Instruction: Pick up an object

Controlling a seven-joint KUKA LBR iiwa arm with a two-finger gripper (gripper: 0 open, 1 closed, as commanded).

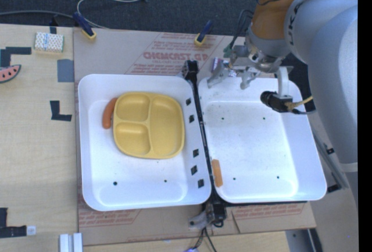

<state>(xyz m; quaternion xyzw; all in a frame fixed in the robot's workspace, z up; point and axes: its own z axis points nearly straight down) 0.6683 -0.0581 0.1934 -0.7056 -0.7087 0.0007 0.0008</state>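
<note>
A yellow divided plate (148,126) lies in the left bin (93,187). An orange sausage-shaped piece (107,114) rests against the plate's left rim. A second small orange piece (217,173) lies at the left wall of the right bin (302,187), near its front. My gripper (229,78) hangs over the far left corner of the right bin, well away from both orange pieces. Its fingers (214,77) stand apart with nothing between them.
A black divider with clips (196,128) runs between the two bins. Blue-and-yellow clamps (85,25) (203,34) hold the cardboard at the back. A watermelon-slice toy (8,73) and a small speckled block (49,42) lie on the bench at far left.
</note>
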